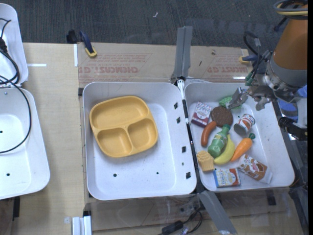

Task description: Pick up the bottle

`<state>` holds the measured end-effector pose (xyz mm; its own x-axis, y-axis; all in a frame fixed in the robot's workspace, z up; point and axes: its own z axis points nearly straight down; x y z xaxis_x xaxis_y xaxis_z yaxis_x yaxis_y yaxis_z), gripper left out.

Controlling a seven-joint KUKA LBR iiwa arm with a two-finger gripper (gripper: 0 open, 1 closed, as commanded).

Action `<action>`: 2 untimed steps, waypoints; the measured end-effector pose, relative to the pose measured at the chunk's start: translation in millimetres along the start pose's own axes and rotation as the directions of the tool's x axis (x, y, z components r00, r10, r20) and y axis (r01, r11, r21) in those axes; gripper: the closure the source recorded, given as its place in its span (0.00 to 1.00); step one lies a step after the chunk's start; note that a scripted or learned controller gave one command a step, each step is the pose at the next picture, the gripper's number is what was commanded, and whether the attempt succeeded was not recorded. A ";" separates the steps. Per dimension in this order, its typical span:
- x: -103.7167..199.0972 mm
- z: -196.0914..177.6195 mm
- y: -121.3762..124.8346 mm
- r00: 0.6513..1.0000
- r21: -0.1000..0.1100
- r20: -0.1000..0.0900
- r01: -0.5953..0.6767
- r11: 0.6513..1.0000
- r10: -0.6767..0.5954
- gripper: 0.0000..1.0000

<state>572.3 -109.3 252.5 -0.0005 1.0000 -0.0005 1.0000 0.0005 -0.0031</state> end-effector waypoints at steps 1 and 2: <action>-47.3 53.8 59.2 0.999 -0.001 0.001 -0.050 0.999 0.050 0.00; -45.4 104.1 37.1 0.976 0.001 -0.001 -0.219 0.976 0.219 0.00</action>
<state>609.1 -154.7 148.3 0.2184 0.9759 -0.0005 0.9758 -0.2184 -0.0039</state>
